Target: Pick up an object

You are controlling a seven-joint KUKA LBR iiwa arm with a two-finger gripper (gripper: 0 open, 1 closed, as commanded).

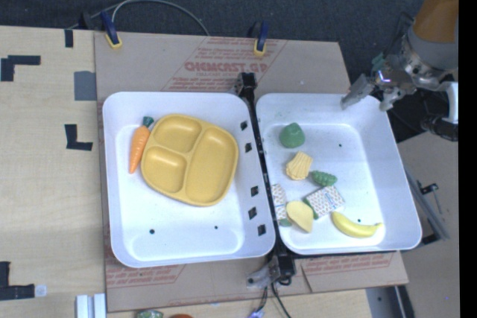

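Observation:
The right bin (373,160) holds several toy foods: a green round piece (292,135), a yellow corn piece (298,165), a small green leafy piece (324,178), a patterned cracker (324,200), a yellow wedge (301,216) and a banana (355,225). My gripper (370,94) hangs over the bin's far right corner, well apart from all of them. Its two fingers are spread, with nothing between them.
The left bin (119,182) carries a yellow divided plate (189,159) and a carrot (137,147) at its left. A black divider (257,160) runs between the bins. Clamps (260,39) and a cable (149,0) lie at the back of the bench.

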